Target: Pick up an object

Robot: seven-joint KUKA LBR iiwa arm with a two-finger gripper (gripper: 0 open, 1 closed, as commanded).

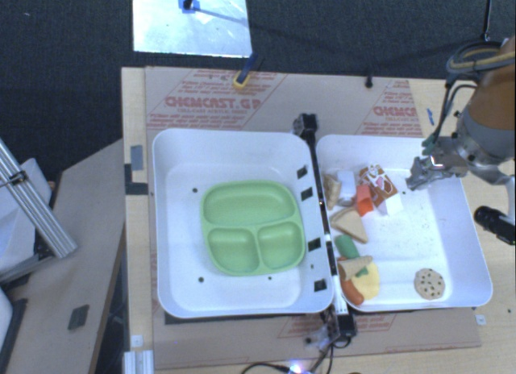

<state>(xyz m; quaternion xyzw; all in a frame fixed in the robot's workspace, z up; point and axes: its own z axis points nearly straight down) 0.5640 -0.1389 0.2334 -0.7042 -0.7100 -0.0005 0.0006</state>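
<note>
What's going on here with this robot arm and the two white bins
A grey robot arm reaches in from the right, its gripper over the right bin's upper edge, nothing visibly held. Toy food is piled along that bin's left side, with a cookie apart near the front. The left bin holds a green divided tray.

Right bin [463, 227] floor open (probably); toy food [355, 227] crowds its left wall.

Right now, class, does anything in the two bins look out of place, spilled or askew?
Nothing looks spilled or damaged. The green tray lies flat in the left bin. The toy foods are bunched along the right bin's left wall, while the cookie lies apart near its front right corner.
</note>
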